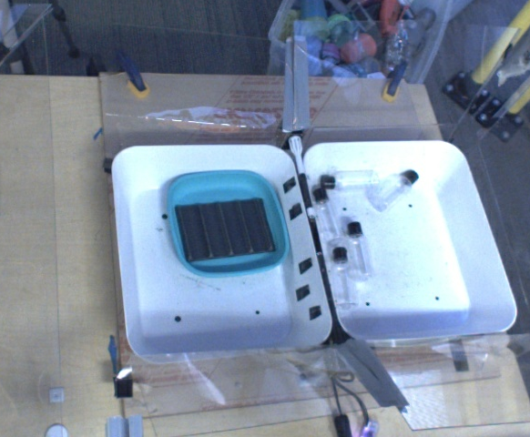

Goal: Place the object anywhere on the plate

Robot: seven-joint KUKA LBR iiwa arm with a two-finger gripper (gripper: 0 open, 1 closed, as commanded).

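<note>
Because the clear vials (365,182) are smooth, round and nearly see-through against the white floor of the right bin (429,262), a grab at one of them could easily slip or send it rolling. Several lie with their black caps close to that bin's left wall, just beside the ridge (306,244) that joins the two bins. A pincer coming down there could strike the wall or nudge two vials at once.

A second risk lies at the goal. The teal plate (224,182) sits in the left bin (142,244), and a dark ribbed slab (224,228) already covers most of its floor. If a vial is the thing to be moved, it would land on those ribs or on the narrow bare rim. From either place it might roll off into the bin. If the slab is itself the task's object, then it already rests flat on the plate and I judge little is left to do. Which of the two is meant I cannot say for certain.

Whether the pincer is open or closed I cannot tell, nor how far it stands from these things. Since the arm reaches in from the right, the vials would lie nearer its approach, and the plate beyond the ridge to the left.
</note>
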